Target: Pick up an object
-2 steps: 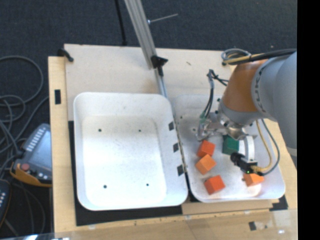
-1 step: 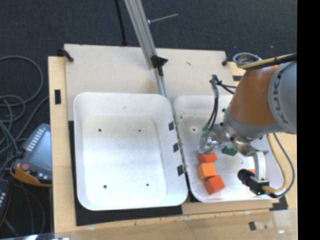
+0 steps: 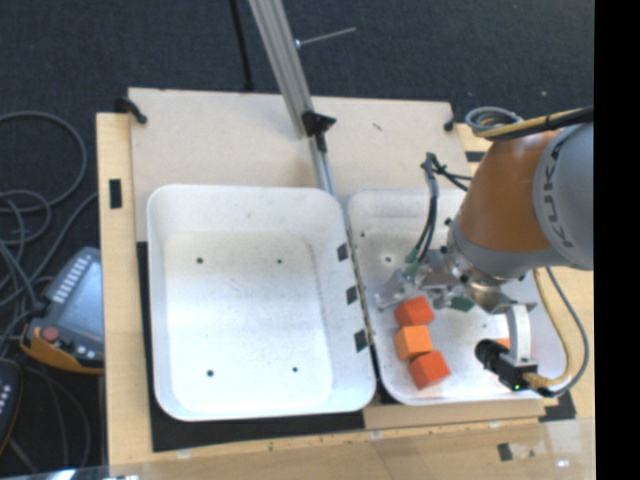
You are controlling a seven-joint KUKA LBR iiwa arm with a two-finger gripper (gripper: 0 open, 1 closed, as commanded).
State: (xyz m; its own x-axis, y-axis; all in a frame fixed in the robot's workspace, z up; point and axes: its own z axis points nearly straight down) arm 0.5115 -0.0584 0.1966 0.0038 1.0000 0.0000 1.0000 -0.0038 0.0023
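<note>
Three orange blocks lie in a slanted row in the right bin (image 3: 385,218): the first block (image 3: 414,312), a second block (image 3: 412,341) and a third block (image 3: 430,369). A glimpse of another orange piece (image 3: 503,344) shows near the arm's black fitting. My gripper (image 3: 425,284) hangs low over the right bin, just above and touching the edge of the uppermost block. The wrist and orange band (image 3: 505,193) cover most of it.
The left bin (image 3: 250,298) sits beside the right one, split by a shared rim with black clips. A slanted metal pole (image 3: 290,78) rises from behind the bins. Cables and a teach pendant (image 3: 70,308) lie off the bench to the left.
</note>
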